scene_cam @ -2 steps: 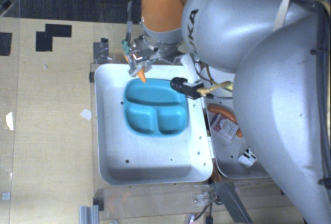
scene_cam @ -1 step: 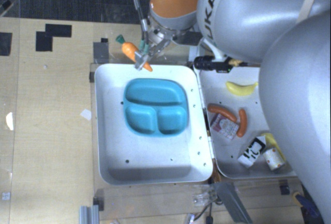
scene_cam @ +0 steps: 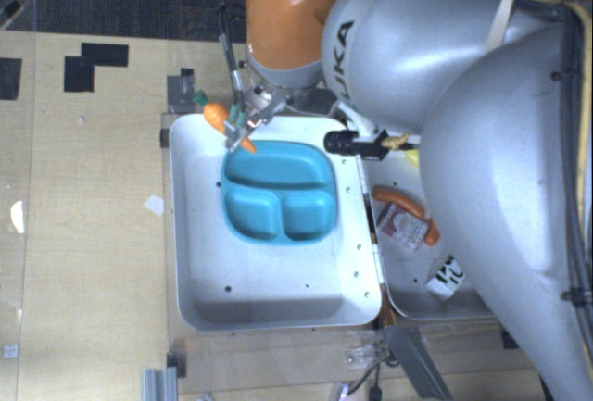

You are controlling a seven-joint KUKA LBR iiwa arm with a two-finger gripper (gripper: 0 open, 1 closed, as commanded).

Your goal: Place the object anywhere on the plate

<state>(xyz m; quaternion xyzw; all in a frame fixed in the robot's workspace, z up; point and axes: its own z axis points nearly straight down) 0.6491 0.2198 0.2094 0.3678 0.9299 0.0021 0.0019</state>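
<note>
Closest to the lens, the arm (scene_cam: 463, 103) bulks in from the right, grey-shelled, with the letters "KUKA" readable in black down its rounded elbow housing and an orange band (scene_cam: 292, 6) just above the wrist.

At the far left corner of the left bin (scene_cam: 195, 232) sits the task's object, a toy carrot (scene_cam: 222, 121), orange with a green top. It lies at the far rim of the blue plate (scene_cam: 278, 191), its narrow tip just reaching the plate's edge, its thicker end out over the bin's white corner. The gripper (scene_cam: 243, 115) comes down right on it, and the carrot looks pinched between the two narrowly set fingers, though the tips are small and partly tangled with the toy's green end.

That plate is a divided tray of three compartments, one long section at the far side and two smaller ones nearer, lying in the upper middle of the left bin.

In the right bin (scene_cam: 408, 297) lie a reddish sausage-shaped toy (scene_cam: 403, 203) beside a small packet (scene_cam: 400, 225) with print too fine to read, and nearer, a white item (scene_cam: 445, 277) with black lettering that cannot be made out. A black cylindrical part (scene_cam: 354, 144) juts from the arm over the bins' shared rim.

Black shapes (scene_cam: 93, 64) mark the tan bench (scene_cam: 83, 205) to the left.
</note>
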